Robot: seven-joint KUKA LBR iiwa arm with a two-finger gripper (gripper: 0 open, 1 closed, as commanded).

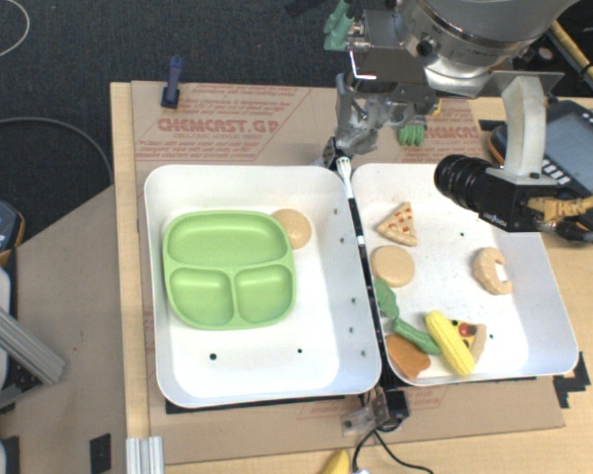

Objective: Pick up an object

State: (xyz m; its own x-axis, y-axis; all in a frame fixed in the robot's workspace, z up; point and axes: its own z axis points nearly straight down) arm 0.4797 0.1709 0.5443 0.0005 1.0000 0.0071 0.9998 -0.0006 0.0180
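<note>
Near right: one yellow toy corn cob [449,343]; two pizza slices; one green divided plate [229,269] left bin; gripper [354,138] far, state indeterminate

the left bin [178,363] held a divided tray [229,268], with a round cookie [295,227] touching its right rear corner. in the right bin [534,344] lay a pizza slice [399,224], a round biscuit [392,266] just before it, and corn [449,342] nearer the front.
</note>
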